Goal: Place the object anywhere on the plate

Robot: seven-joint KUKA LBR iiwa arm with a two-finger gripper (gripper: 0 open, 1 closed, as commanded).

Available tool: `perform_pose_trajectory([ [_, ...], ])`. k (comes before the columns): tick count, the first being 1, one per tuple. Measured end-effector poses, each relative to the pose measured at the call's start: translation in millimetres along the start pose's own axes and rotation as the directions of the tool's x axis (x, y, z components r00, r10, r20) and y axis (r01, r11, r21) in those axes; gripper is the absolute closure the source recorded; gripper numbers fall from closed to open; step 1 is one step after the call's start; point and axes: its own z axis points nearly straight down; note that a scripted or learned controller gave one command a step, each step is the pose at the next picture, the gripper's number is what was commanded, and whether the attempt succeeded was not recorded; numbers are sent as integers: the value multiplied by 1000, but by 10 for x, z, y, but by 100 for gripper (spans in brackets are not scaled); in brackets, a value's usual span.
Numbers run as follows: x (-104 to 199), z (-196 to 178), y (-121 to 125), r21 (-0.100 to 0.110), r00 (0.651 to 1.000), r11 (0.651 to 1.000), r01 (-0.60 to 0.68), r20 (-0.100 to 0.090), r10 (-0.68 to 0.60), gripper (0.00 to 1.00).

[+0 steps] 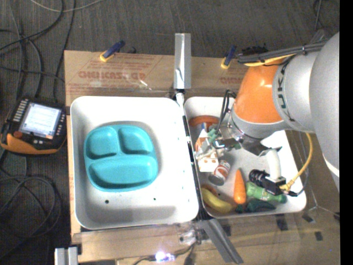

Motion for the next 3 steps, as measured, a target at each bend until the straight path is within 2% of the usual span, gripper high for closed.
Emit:
perform_pose_trajectory([
  [1, 110, -24, 303, 1, 986, 986, 167, 22, -167, 100],
  [2, 152, -56, 477, -4, 985, 986, 168, 32, -168, 100],
  [3, 180, -30, 542, -9, 989, 989, 145, 37, -144, 100],
])
